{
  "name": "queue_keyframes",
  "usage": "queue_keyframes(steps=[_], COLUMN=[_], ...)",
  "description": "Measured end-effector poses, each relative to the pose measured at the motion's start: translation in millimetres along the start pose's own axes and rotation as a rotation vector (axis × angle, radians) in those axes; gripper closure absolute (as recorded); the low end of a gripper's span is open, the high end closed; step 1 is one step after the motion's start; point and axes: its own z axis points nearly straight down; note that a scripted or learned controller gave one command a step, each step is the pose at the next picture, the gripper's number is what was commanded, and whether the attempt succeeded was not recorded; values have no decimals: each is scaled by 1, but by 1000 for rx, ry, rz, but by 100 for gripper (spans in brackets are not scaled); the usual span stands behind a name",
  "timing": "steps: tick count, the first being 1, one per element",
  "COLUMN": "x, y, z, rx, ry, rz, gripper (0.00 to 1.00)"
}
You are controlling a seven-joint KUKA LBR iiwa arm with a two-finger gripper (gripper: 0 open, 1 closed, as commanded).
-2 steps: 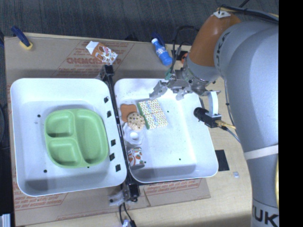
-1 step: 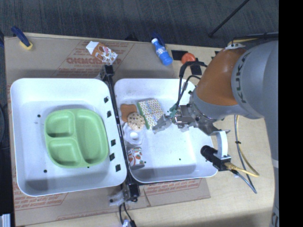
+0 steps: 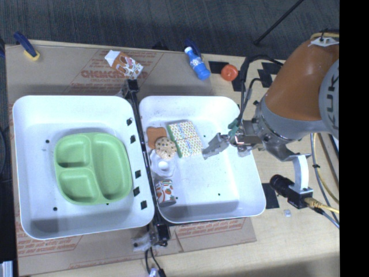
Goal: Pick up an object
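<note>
Arm [image 3: 300, 91] at right of frame, over the right bin [image 3: 230, 203]. Gripper [image 3: 212, 146] mid-frame, just right of the patterned box [image 3: 185, 138]; can't tell finger opening, nothing visibly held. Green tray [image 3: 92, 167] in left bin [image 3: 29, 154]. Cookie [image 3: 165, 148] touches the box's left side.

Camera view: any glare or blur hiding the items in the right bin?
Camera view: even, soft lighting; no harsh glare on the right shallow white bin; the patterned green-and-white packet reads clearly; the end effector looks slightly soft; faint shadows along the bin walls.
</note>
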Motion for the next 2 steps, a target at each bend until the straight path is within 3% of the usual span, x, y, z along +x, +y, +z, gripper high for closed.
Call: queue_keyframes(steps=[1,2], x=[51,146], y=[0,0], z=[5,28], rx=[2,4], ry=[1,1], rz=[-1,-2], gripper=[0,0])
